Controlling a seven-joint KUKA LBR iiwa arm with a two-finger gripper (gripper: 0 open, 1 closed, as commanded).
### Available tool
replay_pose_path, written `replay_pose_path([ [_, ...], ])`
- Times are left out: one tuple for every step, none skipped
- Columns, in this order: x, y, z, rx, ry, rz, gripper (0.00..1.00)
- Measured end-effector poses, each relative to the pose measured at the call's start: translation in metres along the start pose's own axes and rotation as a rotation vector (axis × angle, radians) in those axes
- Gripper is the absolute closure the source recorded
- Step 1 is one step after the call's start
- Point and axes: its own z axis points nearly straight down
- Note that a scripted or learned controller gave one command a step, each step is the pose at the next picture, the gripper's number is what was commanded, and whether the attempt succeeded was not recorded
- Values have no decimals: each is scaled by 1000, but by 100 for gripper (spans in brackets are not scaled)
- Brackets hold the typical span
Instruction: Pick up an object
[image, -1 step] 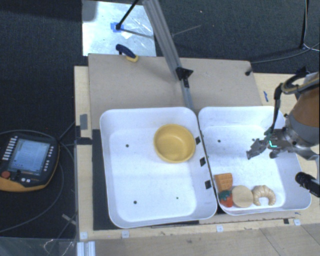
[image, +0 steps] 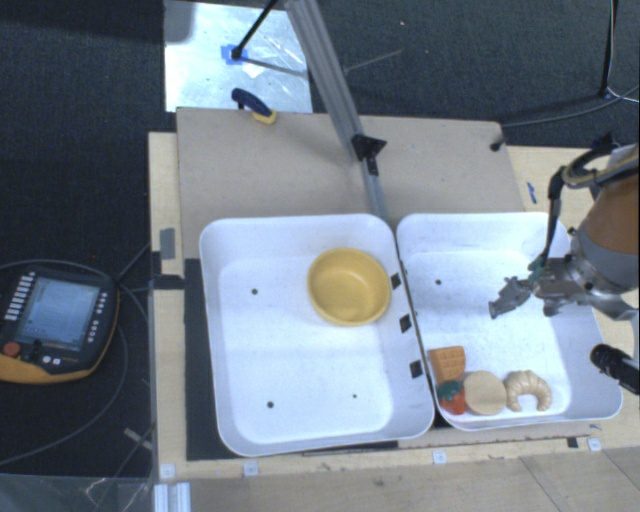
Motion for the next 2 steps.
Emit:
replay_pose_path([
  [-4, -2, 61, 5, 1, 1, 0],
  [-4, -3, 113, 4, 1, 1, 0],
])
